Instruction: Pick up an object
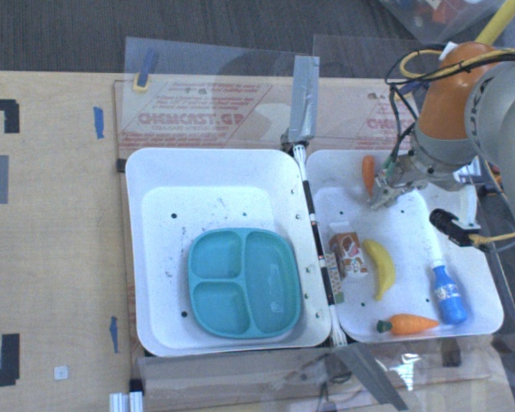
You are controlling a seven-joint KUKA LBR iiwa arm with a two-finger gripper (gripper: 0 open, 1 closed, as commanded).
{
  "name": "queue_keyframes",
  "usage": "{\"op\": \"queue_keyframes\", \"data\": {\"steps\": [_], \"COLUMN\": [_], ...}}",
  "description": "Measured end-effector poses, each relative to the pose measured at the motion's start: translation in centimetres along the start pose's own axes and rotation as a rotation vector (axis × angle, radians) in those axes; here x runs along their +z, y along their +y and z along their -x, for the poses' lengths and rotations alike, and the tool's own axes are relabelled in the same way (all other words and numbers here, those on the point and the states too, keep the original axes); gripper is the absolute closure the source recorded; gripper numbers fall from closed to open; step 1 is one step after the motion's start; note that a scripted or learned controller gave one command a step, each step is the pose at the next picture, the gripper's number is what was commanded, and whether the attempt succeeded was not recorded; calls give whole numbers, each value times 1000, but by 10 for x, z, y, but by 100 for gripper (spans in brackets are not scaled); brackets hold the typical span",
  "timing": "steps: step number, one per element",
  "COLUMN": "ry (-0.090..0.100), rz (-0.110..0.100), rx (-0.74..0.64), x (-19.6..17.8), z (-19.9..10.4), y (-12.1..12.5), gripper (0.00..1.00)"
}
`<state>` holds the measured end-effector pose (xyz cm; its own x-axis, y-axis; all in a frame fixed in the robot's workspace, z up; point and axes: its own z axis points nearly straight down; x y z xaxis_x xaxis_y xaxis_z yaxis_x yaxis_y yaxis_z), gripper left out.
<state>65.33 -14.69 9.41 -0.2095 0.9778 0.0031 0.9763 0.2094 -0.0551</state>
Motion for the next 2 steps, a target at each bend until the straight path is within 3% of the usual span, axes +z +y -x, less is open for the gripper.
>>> {"op": "queue_keyframes", "data": {"steps": [1, 2], "ry": [0, 0], "rz": [60, 59], "rx": [188, 188], "x": [-93, -93], "z": [-57, -58], "y": [22, 22], "gripper": [100, 0]}}
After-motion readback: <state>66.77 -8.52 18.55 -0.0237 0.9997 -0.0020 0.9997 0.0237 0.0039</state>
